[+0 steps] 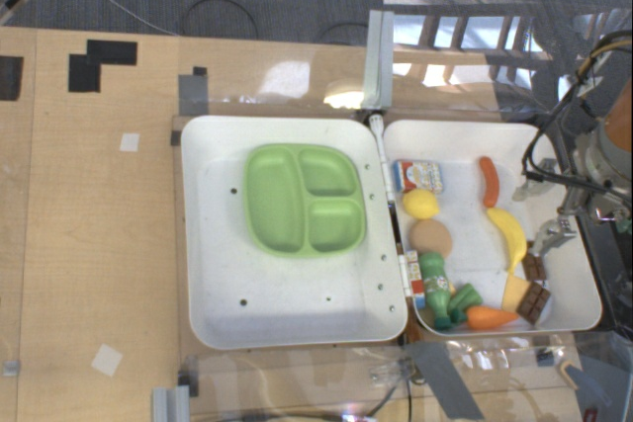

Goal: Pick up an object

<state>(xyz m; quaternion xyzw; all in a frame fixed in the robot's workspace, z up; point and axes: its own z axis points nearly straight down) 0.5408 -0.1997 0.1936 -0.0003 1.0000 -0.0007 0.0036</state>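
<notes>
White bins sit side by side on the desk (89, 242); the right bin (465, 151) holds the food. By its right edge hangs the tool (556, 237), seemingly empty, though I cannot tell its state. Just left lies the banana (508, 234), long axis running front to back.

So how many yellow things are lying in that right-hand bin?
3, as far as I can see: a lemon near the bin's left wall, a banana right of centre, and a cheese wedge just below the banana. More could be hidden in the pile of toys.
</notes>
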